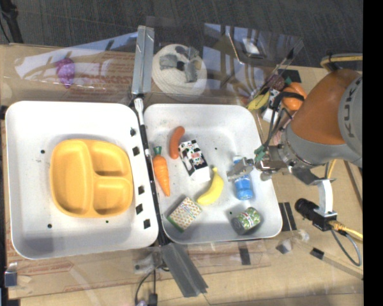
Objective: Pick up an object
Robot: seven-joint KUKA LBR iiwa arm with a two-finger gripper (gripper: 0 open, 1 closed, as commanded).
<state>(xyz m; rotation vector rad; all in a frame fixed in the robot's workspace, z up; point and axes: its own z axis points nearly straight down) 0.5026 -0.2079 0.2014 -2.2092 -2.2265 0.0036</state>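
You saw the left bin point(25, 171) sitting well apart from the gripper point(241, 167), far off on the side opposite the arm, with a yellow divided tray point(92, 176) lying in it. The right bin point(255, 123) lay directly under the gripper, which reached in over its edge nearest the arm. Farthest from the gripper inside that bin was a carrot point(161, 174), against the wall shared with the other bin. A sausage point(176, 141) lay beyond the gripper toward the far corner, and a black-and-white carton point(194, 156) rested between sausage and gripper. A banana point(211, 189) curved just beside the gripper. A patterned box point(186, 213) and a green ball point(246, 220) sat nearer the front wall. A small blue bottle point(243, 187) stood touching or just under the gripper; you could not tell whether its fingers were spread or pinched.
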